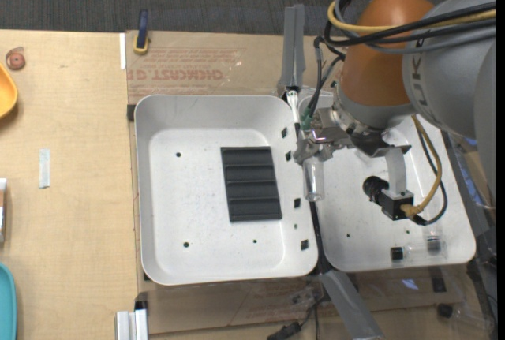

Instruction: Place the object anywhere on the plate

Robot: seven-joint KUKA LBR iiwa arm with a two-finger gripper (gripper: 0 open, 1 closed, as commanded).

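Black and ribbed, a flat slab (251, 183) lies in the middle of the left bin (158, 173). It lies flat on the white floor, with its long side running up and down the view. Nothing touches it, and it is well apart from the bin walls.

Just beside this bin is the right bin (450, 244). Two small dark bits (398, 253) lie near its front edge. The gripper (351, 149) hangs over the right bin, close to the wall between the two bins and apart from the slab. I cannot tell if it is open or shut, or if it has hold of anything. Above it is the orange band (379, 46) of the grey arm (458, 62), with yellow cables (347, 19) looped over it.

Brown cardboard (189, 66) lies behind the bins. A wooden table (63, 173) is on the left.
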